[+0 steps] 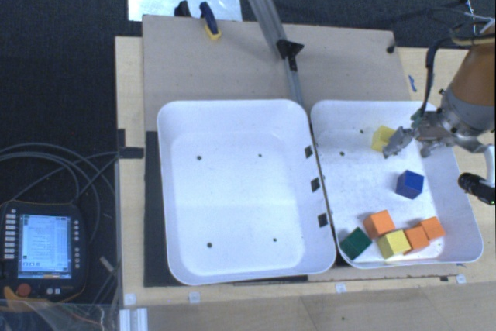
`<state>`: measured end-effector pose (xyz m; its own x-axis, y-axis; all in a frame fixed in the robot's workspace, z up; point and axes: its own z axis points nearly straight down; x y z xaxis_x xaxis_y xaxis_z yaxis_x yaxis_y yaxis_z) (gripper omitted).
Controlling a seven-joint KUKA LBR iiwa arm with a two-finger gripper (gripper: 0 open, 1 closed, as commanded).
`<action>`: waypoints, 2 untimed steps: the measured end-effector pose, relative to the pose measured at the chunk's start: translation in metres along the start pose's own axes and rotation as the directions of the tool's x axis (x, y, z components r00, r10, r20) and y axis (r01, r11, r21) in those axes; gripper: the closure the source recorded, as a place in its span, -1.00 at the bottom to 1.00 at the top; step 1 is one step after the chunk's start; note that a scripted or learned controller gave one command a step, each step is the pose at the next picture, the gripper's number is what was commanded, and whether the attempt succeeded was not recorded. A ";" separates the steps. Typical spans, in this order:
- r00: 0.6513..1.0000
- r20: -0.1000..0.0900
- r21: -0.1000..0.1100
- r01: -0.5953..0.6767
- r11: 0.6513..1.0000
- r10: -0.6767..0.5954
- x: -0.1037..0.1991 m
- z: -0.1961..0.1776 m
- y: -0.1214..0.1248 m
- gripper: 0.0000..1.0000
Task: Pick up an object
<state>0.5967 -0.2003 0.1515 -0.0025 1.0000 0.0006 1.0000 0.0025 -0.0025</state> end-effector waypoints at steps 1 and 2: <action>1.000 0.003 -0.009 0.002 1.000 -0.002 -0.001 -0.015 0.002 1.00; 1.000 0.004 -0.010 0.002 1.000 -0.002 -0.007 -0.063 0.010 1.00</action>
